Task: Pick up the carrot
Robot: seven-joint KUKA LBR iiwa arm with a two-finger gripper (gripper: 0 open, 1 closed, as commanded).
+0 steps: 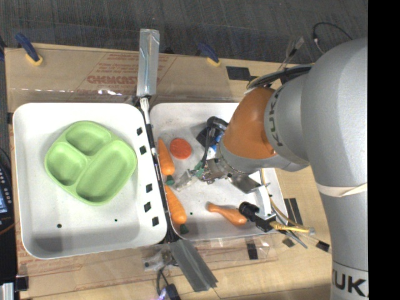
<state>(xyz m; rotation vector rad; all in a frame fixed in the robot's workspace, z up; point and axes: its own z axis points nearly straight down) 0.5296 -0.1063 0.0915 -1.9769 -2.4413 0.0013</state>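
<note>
The approach step is judged to be in hand: the gripper (187,179) is seen low in the right bin (187,114), just beside the carrot (165,157) that lies along the bin's left wall, and nothing is seen held between the fingers, whose spread cannot be told. A second carrot (175,205) is seen nearer along the same wall, and an orange piece (227,213) at the near right. For the next move, a shift left over the carrot is called for, so that it is straddled before closing.

grey arm (331,130) bent low, wrist (250,133) angled down
</note>
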